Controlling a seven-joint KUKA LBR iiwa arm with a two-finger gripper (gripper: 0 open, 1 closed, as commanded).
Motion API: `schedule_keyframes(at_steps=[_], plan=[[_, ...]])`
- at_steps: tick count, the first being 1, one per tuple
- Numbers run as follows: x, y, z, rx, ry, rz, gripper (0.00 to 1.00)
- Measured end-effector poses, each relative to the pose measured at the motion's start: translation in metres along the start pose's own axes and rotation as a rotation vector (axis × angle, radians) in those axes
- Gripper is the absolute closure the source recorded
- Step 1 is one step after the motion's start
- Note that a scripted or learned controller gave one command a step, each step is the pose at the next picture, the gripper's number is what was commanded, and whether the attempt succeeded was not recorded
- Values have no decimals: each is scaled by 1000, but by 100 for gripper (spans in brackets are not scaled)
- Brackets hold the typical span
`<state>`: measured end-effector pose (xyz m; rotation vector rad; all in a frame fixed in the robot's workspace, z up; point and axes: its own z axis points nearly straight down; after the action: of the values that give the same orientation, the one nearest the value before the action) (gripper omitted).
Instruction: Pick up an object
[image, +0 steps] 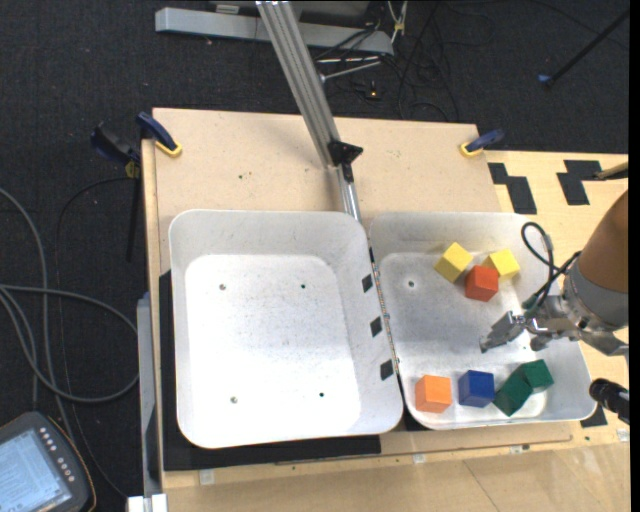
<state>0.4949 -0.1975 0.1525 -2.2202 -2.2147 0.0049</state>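
1. The tool (505, 333) hangs over the right bin (410, 290), reaching in from the right edge; its dark fingers point left, toward the middle of that bin. Whether they are spread or pressed together cannot be told from this view, and nothing shows between them.
2. The blocks are near-cubes, so none has a clear long axis; most sit turned at a slight angle to the bin's walls.
3. Above and left of the tool lie a yellow block (453, 262), a red block (482, 282) and a second yellow block (504, 263), close together; the red one sits between the two yellow ones and a little nearer the tool.
4. Below the tool, along the near wall, stand an orange block (433, 393), a blue block (477, 388) and two green blocks (523, 386) that touch or overlap each other.
5. The left bin (265, 330) lies beside the right one on the tan surface (260, 160).
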Motion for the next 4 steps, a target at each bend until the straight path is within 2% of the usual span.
schedule_keyframes(at_steps=[1, 2, 3, 4], plan=[[1, -1, 54, -1, 0, -1, 0], [0, 1, 40, -8, -3, -2, 100], [1, 0, -2, -12, -4, -5, 100], [-3, 0, -65, -14, -6, -5, 100]])
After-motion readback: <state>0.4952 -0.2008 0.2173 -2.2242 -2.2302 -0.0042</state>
